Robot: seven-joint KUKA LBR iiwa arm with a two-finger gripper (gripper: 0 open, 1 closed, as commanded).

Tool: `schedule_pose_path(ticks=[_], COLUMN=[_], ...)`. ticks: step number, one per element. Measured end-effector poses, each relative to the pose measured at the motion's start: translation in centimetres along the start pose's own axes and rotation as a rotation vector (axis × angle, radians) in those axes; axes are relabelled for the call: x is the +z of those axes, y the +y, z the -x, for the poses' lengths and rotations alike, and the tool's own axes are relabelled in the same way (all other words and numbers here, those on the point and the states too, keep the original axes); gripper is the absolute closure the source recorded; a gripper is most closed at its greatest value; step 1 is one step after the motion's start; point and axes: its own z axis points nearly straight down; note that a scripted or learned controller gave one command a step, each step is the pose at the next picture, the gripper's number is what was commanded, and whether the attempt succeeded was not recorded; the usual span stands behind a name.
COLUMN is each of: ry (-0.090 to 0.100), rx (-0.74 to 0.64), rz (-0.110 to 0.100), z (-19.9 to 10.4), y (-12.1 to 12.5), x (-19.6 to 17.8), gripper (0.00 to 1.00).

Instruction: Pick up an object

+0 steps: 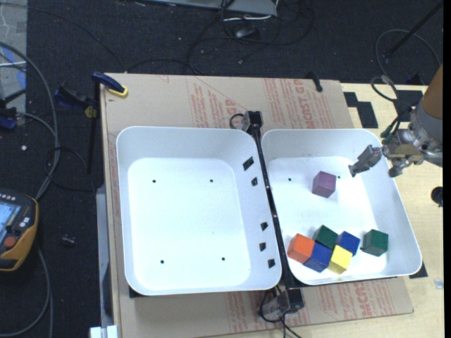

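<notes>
My gripper [380, 163] hangs over the far right part of the right bin [398, 196], open, with nothing between its fingers. A purple cube [324, 184] lies alone in that bin, to the left of the gripper and a little nearer the front. Along the bin's front edge sits a cluster: an orange cube [301, 247], a dark green cube [326, 235], two blue cubes [348, 242] [318, 257] and a yellow cube [340, 259]. A second green cube [375, 242] lies just right of the cluster.
The left bin [123, 189] stands beside the right one, with a black divider strip [262, 189] between them. Both rest on a cardboard sheet [211, 104]. Cables and a yellow-black device [14, 227] lie on the floor to the left.
</notes>
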Motion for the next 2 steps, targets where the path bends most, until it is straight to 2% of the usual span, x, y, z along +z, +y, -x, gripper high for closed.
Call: schedule_pose_path(ticks=[1, 2], ry=[0.002, 0.001], rx=[-0.001, -0.004], rz=[-0.006, 0.001], z=[-1.8, -6.4], y=[0.8, 5.1], x=[13.8, 13.5], gripper=[0.0, 0.0])
